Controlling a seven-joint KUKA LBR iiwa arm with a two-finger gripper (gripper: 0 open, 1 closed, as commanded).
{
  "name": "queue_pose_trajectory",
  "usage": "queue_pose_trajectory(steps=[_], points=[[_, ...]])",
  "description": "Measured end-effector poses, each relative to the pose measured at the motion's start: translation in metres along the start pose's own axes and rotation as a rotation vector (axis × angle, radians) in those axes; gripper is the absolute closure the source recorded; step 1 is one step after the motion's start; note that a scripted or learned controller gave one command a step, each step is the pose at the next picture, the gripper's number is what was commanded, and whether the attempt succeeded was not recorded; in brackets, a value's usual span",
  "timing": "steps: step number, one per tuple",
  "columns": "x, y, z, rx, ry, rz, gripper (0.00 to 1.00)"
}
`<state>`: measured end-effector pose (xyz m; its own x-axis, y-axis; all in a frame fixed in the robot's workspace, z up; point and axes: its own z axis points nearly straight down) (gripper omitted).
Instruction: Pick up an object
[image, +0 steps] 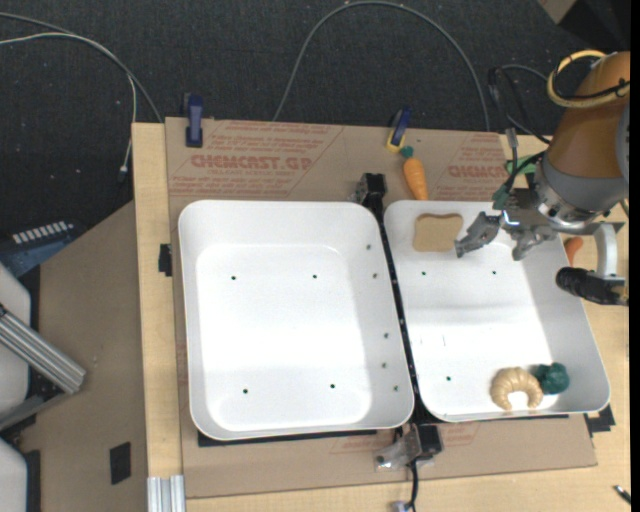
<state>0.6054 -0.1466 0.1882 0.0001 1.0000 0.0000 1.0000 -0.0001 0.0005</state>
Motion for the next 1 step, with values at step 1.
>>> queue_pose_trajectory(steps=[1], points=[[0.0, 0.0, 0.0, 0.0, 0.0, 0.0, 0.0]])
